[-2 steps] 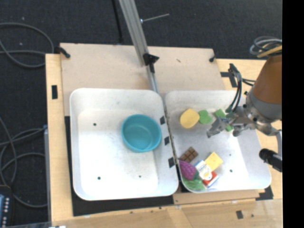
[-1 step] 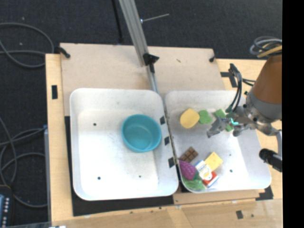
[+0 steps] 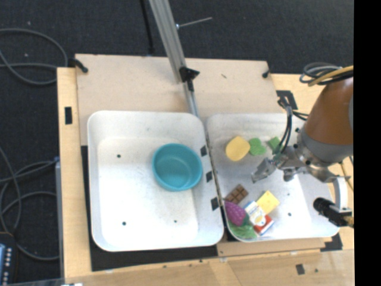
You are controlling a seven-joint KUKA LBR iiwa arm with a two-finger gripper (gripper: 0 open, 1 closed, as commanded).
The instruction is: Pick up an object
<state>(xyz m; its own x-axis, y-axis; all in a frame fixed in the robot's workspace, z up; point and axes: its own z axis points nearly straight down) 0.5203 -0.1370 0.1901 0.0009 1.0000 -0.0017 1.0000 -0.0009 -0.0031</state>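
Observation:
In the right bin [image 3: 238, 124] lie a yellow round object [image 3: 237, 148], a green piece [image 3: 257, 146] beside it and a smaller green piece [image 3: 274, 142]. A brown chocolate-like block [image 3: 237, 193], a purple object [image 3: 235, 213], a yellow block [image 3: 267, 201] and a red-and-white item [image 3: 261, 219] sit near the front edge. My gripper [image 3: 269, 170] hangs over the middle of the right bin, right of the yellow round object and above the yellow block. Nothing shows between its fingers.
A blue bowl [image 3: 177, 166] rests in the left bin [image 3: 119, 219], near its right side. A slanted metal pole [image 3: 169, 37] rises from behind the divide between the bins. Cables lie on the dark floor at the left.

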